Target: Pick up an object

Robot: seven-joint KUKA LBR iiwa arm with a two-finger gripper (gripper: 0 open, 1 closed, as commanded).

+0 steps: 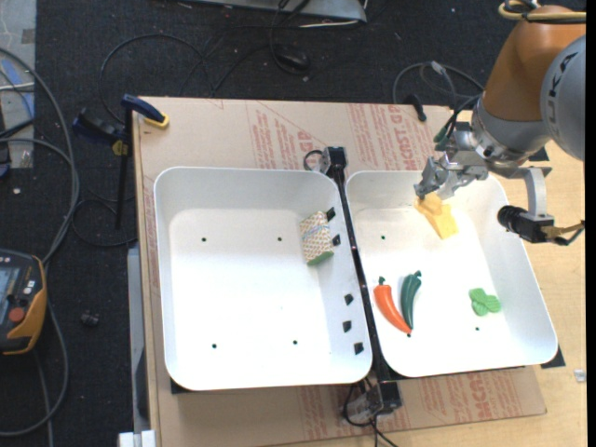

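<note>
Far left of the jaws, a patterned object rests against the left bin's right wall. Below-left of them lie an orange pepper and a green pepper. The jaws (closure: cannot tell) touch a yellow block just beneath. A green piece sits lower right.

We have one fixed camera above the tabletop, looking down at a slant, far enough back to frame both bins and surrounding floor.
</note>
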